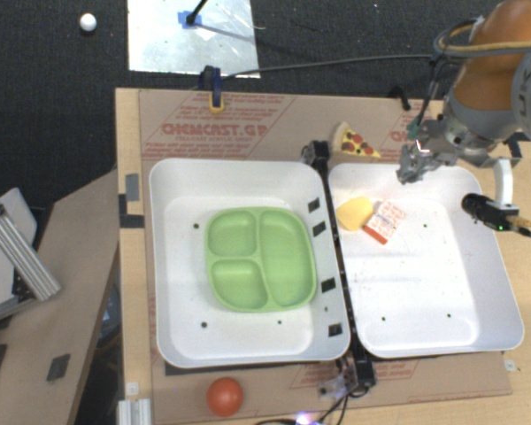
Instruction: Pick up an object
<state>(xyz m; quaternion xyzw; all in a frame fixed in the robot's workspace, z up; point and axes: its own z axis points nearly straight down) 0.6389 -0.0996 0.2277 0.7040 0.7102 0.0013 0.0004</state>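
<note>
Now we see the gripper (413,168) hanging over the far edge of the right bin (478,326); whether its tips are apart or closed we cannot tell, and nothing shows in its grasp. Near it in that bin lie a yellow piece (354,212) and a small red-and-white box (385,221), side by side. The left bin (177,326) carries a green divided plate (258,258).

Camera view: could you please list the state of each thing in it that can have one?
Green tray: flat in the left bin, compartments bare.
Yellow piece: lying in the right bin, beside the carton.
Red-and-white carton: lying flat.
Pizza slice: on the board behind the bins.
Orange ball: in front of the bins.
Gripper: above the right bin's back edge.
</note>
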